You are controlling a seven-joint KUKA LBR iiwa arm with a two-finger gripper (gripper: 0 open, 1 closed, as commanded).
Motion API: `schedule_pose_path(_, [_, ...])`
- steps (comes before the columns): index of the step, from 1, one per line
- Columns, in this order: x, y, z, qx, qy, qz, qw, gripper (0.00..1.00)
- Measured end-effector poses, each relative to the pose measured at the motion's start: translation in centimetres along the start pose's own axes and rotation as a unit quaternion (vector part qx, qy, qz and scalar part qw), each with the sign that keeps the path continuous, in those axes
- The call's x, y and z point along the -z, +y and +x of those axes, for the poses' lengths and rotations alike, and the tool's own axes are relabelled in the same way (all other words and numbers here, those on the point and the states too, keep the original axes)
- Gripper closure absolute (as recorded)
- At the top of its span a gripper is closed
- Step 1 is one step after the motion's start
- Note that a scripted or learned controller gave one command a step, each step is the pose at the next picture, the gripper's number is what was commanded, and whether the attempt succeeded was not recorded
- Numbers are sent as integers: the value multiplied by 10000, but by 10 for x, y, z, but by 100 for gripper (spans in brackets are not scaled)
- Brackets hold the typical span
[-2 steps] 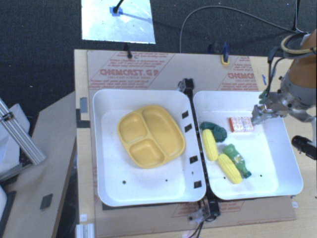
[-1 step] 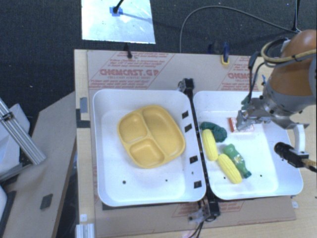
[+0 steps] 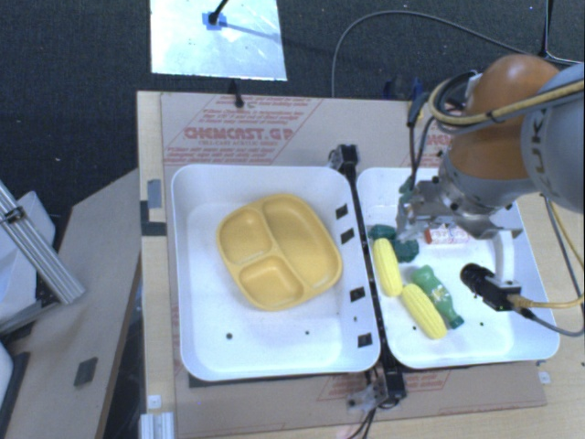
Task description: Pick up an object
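The right bin [image 3: 526, 337] holds two yellow corn cobs, one [image 3: 388, 267] near the divider and one [image 3: 425, 311] lower down. A green object [image 3: 439, 294] lies between and to the right of them. A dark green item [image 3: 405, 247] sits at the upper end of the first cob. A small white and red item [image 3: 448, 236] lies further right. My gripper [image 3: 409, 216] hangs over the upper left of this bin, just above the dark green item, under the grey wrist and orange band [image 3: 512, 85].
The left bin [image 3: 196, 273] carries a yellow divided plate [image 3: 279, 250]. A black divider [image 3: 358, 254] runs between the bins. A black fitting with a yellow cable [image 3: 489, 288] hangs over the right bin's right side. A shiny sheet [image 3: 218, 26] lies behind the bench.
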State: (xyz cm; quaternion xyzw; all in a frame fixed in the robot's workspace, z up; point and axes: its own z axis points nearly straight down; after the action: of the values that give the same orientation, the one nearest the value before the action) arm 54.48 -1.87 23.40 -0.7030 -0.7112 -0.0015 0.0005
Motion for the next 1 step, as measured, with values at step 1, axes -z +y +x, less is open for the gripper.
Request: schedule_pose_path(1, [-12, 0, 53, -4, -3, 8, 10000, 100])
